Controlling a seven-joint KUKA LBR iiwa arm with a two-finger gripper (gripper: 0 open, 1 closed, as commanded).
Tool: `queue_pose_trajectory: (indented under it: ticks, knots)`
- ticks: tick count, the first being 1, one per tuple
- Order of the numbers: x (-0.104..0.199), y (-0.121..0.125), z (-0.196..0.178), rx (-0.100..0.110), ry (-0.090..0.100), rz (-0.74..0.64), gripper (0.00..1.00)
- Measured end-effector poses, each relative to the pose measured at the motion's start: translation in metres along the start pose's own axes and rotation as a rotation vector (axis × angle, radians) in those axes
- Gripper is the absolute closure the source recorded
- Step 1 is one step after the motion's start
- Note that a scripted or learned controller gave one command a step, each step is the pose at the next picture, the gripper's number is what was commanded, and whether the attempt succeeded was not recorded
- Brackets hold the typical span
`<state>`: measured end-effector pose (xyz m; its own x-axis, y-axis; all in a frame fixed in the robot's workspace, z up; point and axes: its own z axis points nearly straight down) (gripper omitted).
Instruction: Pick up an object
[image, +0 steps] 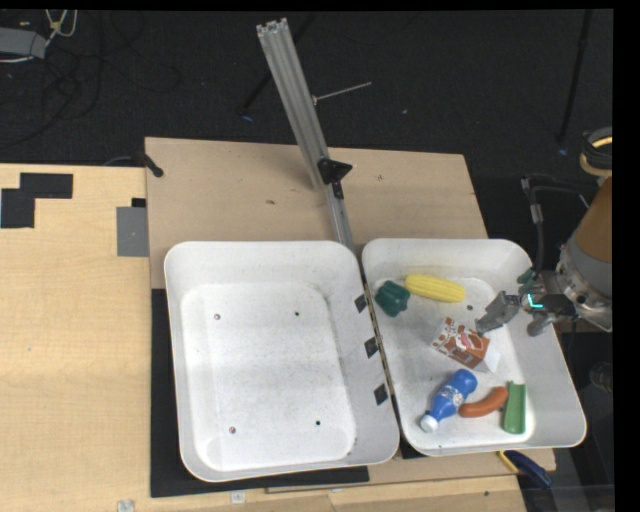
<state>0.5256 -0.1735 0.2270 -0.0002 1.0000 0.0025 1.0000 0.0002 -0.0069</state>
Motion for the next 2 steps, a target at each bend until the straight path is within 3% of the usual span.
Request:
queue_pose_trajectory:
  ticks: [1,2]
  knots:
    - [-0.001,0.001,-0.002,-0.004,-0.001,0.002,0.00]
    - [0.010,0.002,0.055,0.002,0.001,0.003,0.00]
